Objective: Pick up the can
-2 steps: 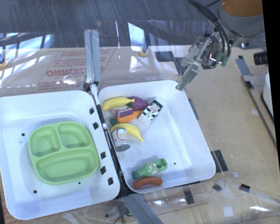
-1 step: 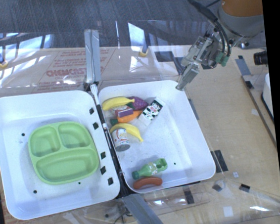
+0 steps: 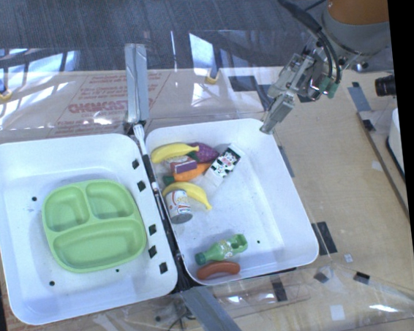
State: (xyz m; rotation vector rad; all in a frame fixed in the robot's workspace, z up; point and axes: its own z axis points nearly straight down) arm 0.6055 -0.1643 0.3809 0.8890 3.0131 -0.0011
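Observation:
The can (image 3: 179, 205) is small, with a silver top and a white and red label. It stands in the right bin (image 3: 266, 199) close to that bin's left wall, and a yellow banana (image 3: 196, 194) leans across its upper right side. My gripper (image 3: 270, 123) hangs above the far right corner of the right bin, well up and to the right of the can and pointing down to the left. Nothing is seen held in it.
Behind the can lie a second banana (image 3: 170, 152), a purple piece (image 3: 206, 152), an orange carrot (image 3: 191, 171) and a black-and-white carton (image 3: 225, 163). A green bottle (image 3: 222, 250) and a red sausage (image 3: 218, 270) lie at the front. The left bin (image 3: 11, 189) holds a green divided plate (image 3: 93, 224).

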